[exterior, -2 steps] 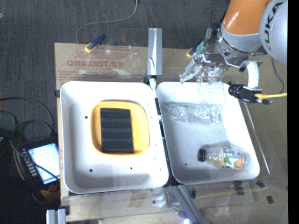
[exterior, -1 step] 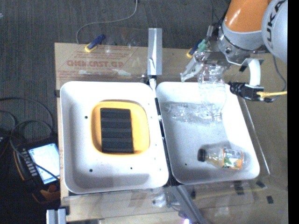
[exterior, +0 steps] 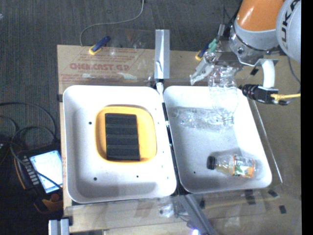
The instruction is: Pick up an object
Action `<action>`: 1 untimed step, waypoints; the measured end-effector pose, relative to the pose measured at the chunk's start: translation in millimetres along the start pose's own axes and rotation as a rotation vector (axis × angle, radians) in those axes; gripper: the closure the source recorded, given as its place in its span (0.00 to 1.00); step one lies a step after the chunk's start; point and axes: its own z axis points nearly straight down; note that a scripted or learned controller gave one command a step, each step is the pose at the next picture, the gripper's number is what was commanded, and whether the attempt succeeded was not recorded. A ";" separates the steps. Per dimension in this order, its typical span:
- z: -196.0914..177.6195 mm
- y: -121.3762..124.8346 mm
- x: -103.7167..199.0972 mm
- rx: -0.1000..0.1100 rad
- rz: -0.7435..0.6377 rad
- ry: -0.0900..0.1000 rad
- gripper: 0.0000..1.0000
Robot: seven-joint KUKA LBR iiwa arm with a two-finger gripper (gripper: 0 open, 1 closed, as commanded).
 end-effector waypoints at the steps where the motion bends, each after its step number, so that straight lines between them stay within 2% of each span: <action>1: -8.2 0.2 0.2 0.001 0.000 0.001 1.00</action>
